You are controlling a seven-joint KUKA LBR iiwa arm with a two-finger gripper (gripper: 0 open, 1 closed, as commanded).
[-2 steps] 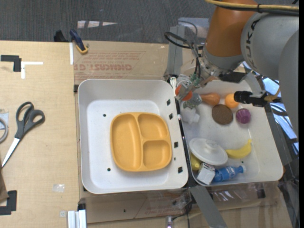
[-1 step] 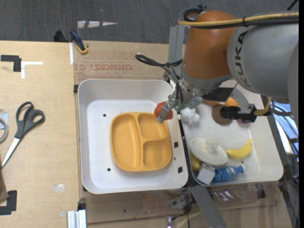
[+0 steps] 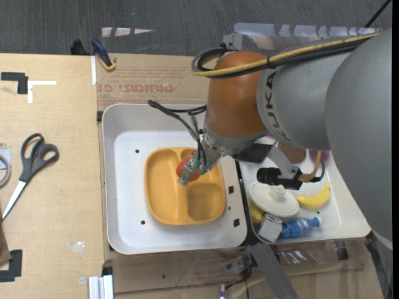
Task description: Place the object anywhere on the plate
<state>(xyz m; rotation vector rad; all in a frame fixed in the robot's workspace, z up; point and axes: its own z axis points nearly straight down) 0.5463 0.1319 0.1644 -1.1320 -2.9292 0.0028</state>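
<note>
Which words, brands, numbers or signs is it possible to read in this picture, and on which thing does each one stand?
"KUKA": only the letters "UKA" show, running sideways on the grey arm, beside its orange band.
Red printed lettering on the cardboard sheet behind the left bin: it appears upside down and too blurred to read.
Label on the blue bottle in the right bin: too small to read.

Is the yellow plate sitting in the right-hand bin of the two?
No, the yellow plate lies in the left bin, while the right bin holds the banana and other items.
</note>
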